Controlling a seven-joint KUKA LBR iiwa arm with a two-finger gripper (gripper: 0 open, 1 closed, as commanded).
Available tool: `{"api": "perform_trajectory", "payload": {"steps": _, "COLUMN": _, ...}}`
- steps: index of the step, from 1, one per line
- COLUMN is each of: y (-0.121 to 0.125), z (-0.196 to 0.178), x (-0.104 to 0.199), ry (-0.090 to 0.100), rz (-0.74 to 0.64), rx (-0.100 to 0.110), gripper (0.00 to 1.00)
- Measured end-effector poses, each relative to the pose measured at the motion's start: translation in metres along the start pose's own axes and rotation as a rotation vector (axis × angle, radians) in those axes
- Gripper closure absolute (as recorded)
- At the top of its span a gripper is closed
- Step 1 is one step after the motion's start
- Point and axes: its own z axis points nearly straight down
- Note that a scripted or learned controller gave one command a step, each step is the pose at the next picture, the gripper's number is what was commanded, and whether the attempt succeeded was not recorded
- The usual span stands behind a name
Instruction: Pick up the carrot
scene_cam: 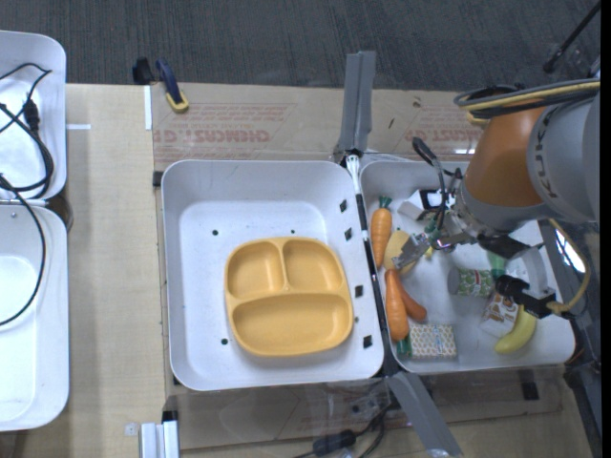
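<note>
My two-finger gripper [412,253] hangs low inside the right shallow white plastic bin [477,359], near its left wall, and I cannot tell how my fingers stand. The long orange carrot [381,234] lies just to the left of my gripper, against the wall between the bins. A second orange carrot [395,305] lies just below my gripper, with a small red-orange piece [413,304] beside it. Further below sits a speckled square sponge [431,341]. To my right lie a crumpled printed packet [472,281] and a yellow banana [516,334]. Well to my left, the left shallow white plastic bin [191,256] holds a yellow three-compartment plastic plate [287,295]
</note>
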Motion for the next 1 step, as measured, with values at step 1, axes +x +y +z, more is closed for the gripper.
{"api": "perform_trajectory", "payload": {"steps": 1, "y": 0.0374, "z": 0.0059, "x": -0.0220, "ry": 0.023, "rz": -0.077, "rx": 0.044, "gripper": 0.00}}
